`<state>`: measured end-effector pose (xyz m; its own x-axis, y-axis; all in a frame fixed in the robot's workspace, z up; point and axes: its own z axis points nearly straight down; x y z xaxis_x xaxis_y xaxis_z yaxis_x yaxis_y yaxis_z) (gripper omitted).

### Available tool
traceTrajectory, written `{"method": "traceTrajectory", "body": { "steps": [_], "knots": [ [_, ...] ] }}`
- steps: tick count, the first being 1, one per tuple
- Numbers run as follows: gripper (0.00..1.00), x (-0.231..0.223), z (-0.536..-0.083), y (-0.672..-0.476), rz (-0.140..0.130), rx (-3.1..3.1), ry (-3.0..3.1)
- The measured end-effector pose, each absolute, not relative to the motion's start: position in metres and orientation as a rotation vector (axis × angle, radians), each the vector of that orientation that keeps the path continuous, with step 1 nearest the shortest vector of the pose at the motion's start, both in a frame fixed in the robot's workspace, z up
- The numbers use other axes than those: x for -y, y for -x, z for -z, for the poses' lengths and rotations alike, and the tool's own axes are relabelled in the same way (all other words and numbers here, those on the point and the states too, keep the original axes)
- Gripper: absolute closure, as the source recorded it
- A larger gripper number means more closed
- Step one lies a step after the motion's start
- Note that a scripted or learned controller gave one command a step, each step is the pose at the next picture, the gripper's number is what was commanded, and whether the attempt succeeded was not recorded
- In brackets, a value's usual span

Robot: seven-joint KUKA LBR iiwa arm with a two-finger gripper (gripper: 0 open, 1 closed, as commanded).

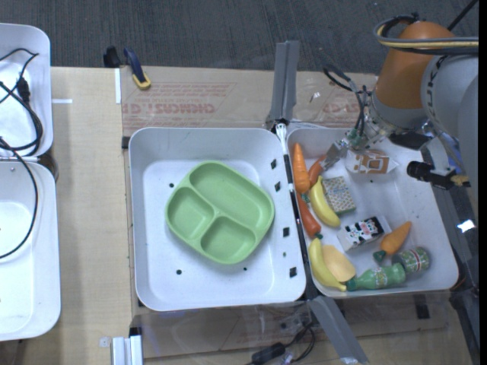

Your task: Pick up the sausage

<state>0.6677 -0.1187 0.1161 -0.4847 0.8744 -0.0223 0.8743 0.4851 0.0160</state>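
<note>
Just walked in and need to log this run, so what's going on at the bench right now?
The arm reaches in from the right, with its gripper low over the back of the right bin, close to the sausage lying along that bin's left wall among bananas, carrots and small cartons. The view does not show anything held between the fingers, so the sausage is not yet picked up. The left bin holds a green divided plate.

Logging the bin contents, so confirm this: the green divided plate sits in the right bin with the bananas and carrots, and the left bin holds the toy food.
Wrong on the plate's bin. The camera view shows the green divided plate lying in the left bin. The bananas and carrots lie in the right bin, where the toy food is.
</note>
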Motion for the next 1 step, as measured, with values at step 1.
{"method": "traceTrajectory", "body": {
  "steps": [1],
  "knots": [
    [0.0, 0.1075, -0.0903, -0.6596, 0.002, -2.743, -1.529]
  ]
}}
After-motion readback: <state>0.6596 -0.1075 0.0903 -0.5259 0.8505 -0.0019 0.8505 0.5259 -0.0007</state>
